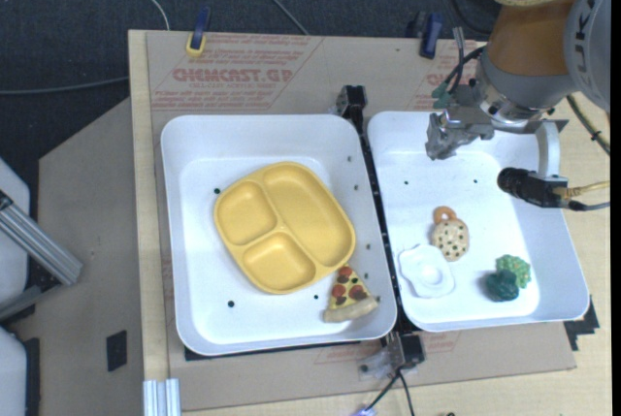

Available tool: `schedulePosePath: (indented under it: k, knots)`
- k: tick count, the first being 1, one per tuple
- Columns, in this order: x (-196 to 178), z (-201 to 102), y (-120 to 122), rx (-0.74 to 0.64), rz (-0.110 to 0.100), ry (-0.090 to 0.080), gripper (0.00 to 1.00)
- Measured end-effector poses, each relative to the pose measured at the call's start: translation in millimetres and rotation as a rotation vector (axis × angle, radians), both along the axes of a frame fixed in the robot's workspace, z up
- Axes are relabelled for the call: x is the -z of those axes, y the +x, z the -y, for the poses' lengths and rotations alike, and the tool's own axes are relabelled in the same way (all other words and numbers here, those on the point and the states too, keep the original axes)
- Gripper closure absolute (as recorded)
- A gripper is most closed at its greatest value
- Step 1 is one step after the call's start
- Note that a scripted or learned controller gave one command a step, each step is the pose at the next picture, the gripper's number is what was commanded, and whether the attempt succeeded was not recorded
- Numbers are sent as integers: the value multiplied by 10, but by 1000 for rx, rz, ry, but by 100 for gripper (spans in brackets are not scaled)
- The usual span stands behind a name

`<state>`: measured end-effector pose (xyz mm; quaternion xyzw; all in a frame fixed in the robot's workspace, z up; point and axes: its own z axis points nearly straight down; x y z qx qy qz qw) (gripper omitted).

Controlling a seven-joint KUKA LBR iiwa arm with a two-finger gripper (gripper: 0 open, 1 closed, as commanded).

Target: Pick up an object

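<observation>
My gripper (441, 144) hangs over the far part of the right bin (408, 138), with nothing seen between its fingers. Nearer the front of that bin lie a small pretzel (443, 214), a chocolate-chip cookie (450, 238), a fried egg (427, 272) and a green broccoli piece (507, 276). In the left bin (184, 210) a yellow divided plate (282, 226) sits in the middle. A pizza slice (348, 294) lies at its front right.
A black clamp (350, 100) sits at the far end of the divider between the bins. A black cylindrical part with a cable (530, 185) juts over the right bin's right side. The bench is cardboard (243, 65) with blue clips at the back.
</observation>
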<state>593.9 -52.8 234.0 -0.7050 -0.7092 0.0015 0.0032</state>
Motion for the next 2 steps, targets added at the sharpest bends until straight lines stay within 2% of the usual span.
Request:
schedulePosePath:
  k: [2]
  knots:
    - [-68,-1078,-177,-1,-1,-1,100]
